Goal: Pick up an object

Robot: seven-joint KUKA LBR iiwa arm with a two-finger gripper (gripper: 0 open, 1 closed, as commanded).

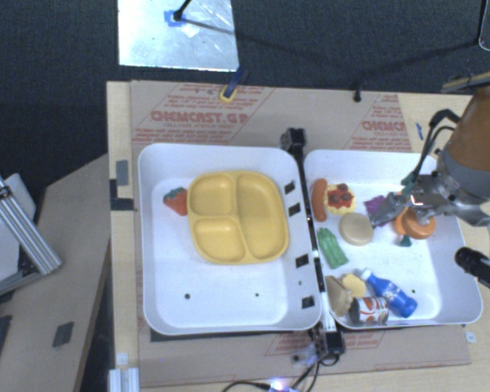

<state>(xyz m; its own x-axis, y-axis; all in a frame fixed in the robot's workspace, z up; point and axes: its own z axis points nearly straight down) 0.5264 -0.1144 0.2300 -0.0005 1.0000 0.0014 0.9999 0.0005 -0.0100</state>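
Gripper [414, 207] hangs low over the right bin [453, 305], near its right edge, above a purple toy [383, 208] and an orange toy [416, 226]. Whether anything sits in its grasp cannot be told from this angle.

Going left to right: the left bin [159, 300] carries a strawberry [176, 200] by its left edge and a yellow divided plate [233, 217] in the middle. The right bin bears a hot dog [318, 199], a pizza slice [340, 197], a green pepper [331, 247], a tan disc [357, 229], then the purple and orange toys, with a can [370, 309] and blue bottle [391, 294] near the front edge.

This looks like the descent-and-grasp step. The next move calls for settling squarely on one toy, since they lie just beside each other, then lifting straight up.
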